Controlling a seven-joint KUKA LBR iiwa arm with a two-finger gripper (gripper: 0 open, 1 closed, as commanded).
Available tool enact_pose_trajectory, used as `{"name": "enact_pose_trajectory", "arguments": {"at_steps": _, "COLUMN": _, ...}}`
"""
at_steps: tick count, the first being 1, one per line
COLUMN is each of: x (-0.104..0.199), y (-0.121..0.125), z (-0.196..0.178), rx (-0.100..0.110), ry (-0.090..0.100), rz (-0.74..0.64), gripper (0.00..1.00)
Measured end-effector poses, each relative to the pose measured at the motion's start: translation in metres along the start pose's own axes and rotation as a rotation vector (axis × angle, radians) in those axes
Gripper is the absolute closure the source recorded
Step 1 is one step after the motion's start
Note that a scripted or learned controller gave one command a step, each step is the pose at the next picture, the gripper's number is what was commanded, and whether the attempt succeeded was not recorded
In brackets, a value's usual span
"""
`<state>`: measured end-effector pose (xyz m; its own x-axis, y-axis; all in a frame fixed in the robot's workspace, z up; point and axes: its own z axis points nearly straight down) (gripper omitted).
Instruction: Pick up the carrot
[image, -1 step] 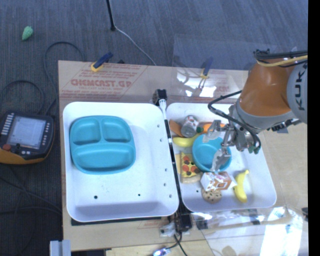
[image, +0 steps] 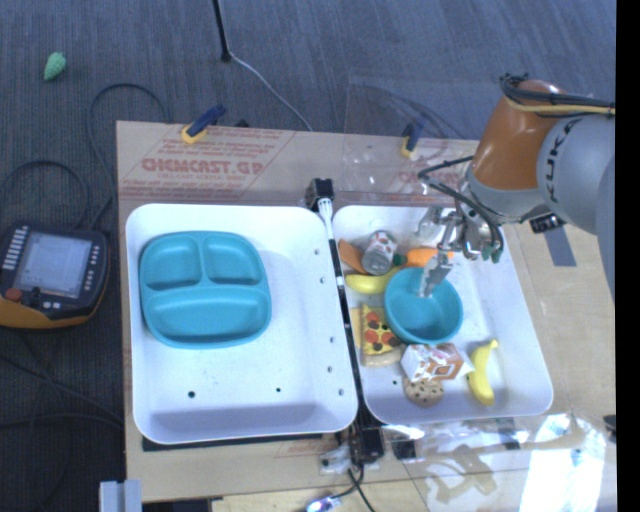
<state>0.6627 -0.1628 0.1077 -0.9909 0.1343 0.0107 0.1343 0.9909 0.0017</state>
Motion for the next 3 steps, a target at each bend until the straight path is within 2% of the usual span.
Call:
{"name": "enact_pose_trajectory", "arguments": {"at_steps": 1, "x": 0.000, "y": -0.021, "z": 0.014, "rx": 0.003, "ry": -0.010, "rz": 0.298, "gripper": 0.00}}
{"name": "enact_pose_trajectory", "arguments": {"at_steps": 2, "x": 0.007, "y": 0.003, "z": 0.017, "rx": -0.004, "ry": -0.026, "rz": 0.784, "gripper": 0.00}}
{"name": "enact_pose_trajectory", "arguments": {"at_steps": 3, "x": -0.001, "y": 0.006, "z": 0.017, "rx": 0.016, "ry": -0.014, "rz": 0.987, "gripper": 0.00}}
